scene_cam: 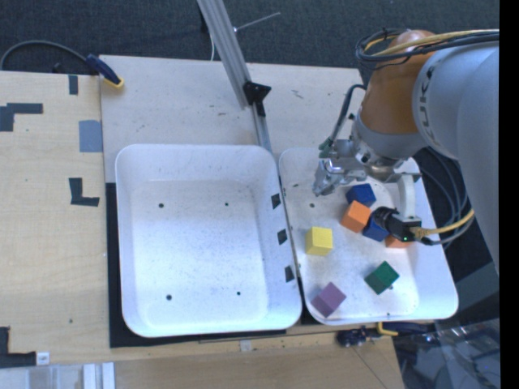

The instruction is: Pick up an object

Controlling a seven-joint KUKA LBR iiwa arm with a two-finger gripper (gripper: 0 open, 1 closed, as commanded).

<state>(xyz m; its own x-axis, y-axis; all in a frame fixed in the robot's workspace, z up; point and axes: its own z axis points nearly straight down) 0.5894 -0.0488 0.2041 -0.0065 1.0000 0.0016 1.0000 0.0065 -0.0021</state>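
The right bin (434, 294) holds several small blocks: a yellow cube (319, 240), an orange cube (355, 215), a blue block (361, 194), a second blue block (376, 230), a green cube (381, 277) and a purple cube (328, 298). My gripper (327, 179) hangs over the bin's upper left part, just left of the blue and orange blocks and above the yellow cube. No block shows between its fingers.
The left bin (199, 237) lies beside the right one. A slanted metal pole (231, 51) crosses the top centre down to the gap between the bins. A cable with a yellow and blue clip (105, 70) lies at the bench's upper left.
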